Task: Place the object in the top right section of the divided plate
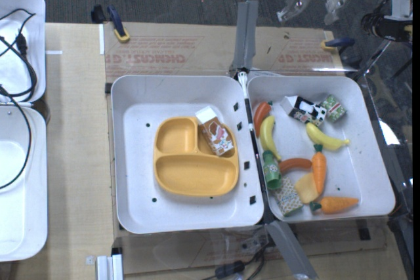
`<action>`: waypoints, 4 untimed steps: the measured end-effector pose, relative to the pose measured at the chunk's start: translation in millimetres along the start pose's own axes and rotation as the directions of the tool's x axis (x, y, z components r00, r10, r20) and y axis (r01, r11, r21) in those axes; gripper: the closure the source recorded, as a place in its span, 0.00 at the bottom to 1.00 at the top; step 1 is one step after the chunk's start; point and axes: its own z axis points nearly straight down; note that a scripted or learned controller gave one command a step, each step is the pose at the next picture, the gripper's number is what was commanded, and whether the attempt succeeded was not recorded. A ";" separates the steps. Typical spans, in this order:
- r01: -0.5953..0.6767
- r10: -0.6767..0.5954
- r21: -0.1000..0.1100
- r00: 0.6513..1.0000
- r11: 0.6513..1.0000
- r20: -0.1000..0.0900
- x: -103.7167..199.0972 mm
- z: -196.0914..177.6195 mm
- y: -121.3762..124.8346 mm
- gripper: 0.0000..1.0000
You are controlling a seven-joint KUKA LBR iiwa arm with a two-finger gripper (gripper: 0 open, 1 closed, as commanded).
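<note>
Small carton resting in the top right section of the divided plate; task seemingly done.

Left to right: yellow divided plate [190, 174] lying in the left bin [131, 206]; small white carton [215, 134] tilted in the plate's top right section, its upper end leaning over the plate's rim; toy food heaped in the right bin [374, 174], right of the plate: bananas [326, 136], carrots [319, 170], a milk carton [307, 110]; hand [312, 2] high above and to the right of the plate, well apart from it, fingers spread, nothing between them. To finish well: keep clear of the carton, leave it unnudged, confirm it sits inside the section.
</note>
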 end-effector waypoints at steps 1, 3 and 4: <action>-0.014 0.014 0.001 1.000 1.000 0.000 -54.6 -3.9 -5.0 0.00; -0.063 0.063 0.000 0.998 0.998 0.000 -140.1 -4.2 -11.7 0.00; 0.035 -0.035 0.001 0.999 0.999 -0.001 -215.7 -3.2 -17.8 0.00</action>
